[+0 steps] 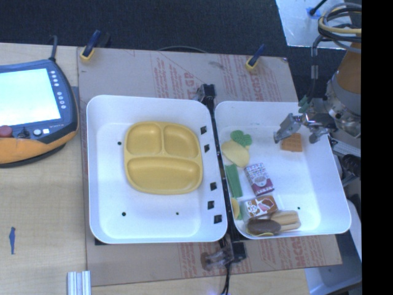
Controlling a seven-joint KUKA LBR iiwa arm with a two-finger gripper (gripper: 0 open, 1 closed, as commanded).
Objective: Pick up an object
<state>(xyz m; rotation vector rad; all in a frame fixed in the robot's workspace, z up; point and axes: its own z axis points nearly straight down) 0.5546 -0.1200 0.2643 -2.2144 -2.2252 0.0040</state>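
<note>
My gripper [302, 129] hangs over the back right part of the right bin [319, 183]. It is open, with one grey finger [285, 129] on the left and the other on the right. An orange-brown block [293, 143] lies on the bin floor just in front of the left finger; it is not held. Along the bin's left side lie a green-and-yellow toy vegetable [241, 139], a pale yellow piece [235, 154], a green stick [233, 180] and a small carton [258, 177]. Near the front are a second carton [261, 206], a brown cookie [264, 227] and a tan bun [287, 219].
The left bin [104, 183] holds a yellow divided plate [163, 157]. A teach pendant [34, 109] rests on the bench at the far left. Black clips join the bins along the middle rim [215, 165]. The arm's grey body and cables [344, 54] rise at the right.
</note>
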